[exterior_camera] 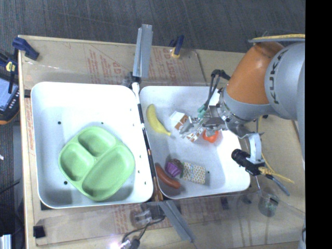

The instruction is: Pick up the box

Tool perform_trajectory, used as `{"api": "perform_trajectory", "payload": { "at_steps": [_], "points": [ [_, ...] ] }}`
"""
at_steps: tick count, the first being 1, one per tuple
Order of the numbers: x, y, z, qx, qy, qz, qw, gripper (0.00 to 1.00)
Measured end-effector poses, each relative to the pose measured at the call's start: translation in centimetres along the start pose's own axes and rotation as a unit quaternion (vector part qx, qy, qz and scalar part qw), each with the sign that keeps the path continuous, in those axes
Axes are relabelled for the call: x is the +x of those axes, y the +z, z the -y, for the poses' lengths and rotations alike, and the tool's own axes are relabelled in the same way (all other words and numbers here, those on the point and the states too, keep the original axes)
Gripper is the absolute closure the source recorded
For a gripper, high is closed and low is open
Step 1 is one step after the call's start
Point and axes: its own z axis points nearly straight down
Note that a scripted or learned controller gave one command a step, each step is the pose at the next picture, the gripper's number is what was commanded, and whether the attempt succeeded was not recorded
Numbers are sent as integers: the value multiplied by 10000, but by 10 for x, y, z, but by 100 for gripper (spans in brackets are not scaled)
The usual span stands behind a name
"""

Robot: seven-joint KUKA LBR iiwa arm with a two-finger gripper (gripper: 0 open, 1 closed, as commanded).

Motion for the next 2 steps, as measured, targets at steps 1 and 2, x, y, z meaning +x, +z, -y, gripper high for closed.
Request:
{"api": "perform_trajectory", "payload": {
  "at_steps": [1, 2],
  "points": [
    [-55, 17, 25, -8, -527, 3, 9986, 0],
    [-10, 100, 48, -2, -873, 4, 9962, 0]
  ]
}}
